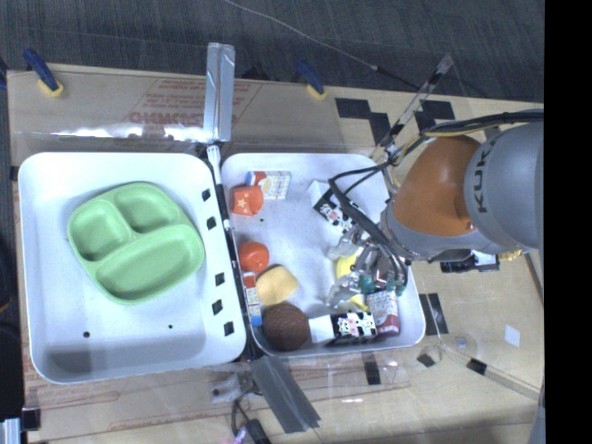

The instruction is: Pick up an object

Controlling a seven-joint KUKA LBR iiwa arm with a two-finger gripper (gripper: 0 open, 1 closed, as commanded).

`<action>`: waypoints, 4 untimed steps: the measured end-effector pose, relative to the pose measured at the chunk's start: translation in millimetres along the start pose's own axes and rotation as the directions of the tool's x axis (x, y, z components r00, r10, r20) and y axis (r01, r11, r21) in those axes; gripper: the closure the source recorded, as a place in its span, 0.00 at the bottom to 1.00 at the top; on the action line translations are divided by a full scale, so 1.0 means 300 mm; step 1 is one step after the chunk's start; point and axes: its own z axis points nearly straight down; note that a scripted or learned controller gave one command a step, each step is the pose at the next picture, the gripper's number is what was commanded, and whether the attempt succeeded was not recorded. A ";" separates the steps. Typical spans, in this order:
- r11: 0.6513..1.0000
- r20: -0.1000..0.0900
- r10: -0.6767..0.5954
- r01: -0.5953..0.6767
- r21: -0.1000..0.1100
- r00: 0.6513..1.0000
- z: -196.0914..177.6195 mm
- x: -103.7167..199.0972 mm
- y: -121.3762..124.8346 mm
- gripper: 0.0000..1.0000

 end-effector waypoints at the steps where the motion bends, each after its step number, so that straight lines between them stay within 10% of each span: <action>1: 1.000 0.004 -0.009 0.009 0.000 1.000 -0.038 -0.007 0.007 1.00; 3: 0.964 -0.003 0.267 -0.267 0.001 0.964 -0.388 0.266 0.267 1.00; 4: 0.917 -0.010 0.399 -0.399 0.007 0.917 -0.004 0.116 0.365 1.00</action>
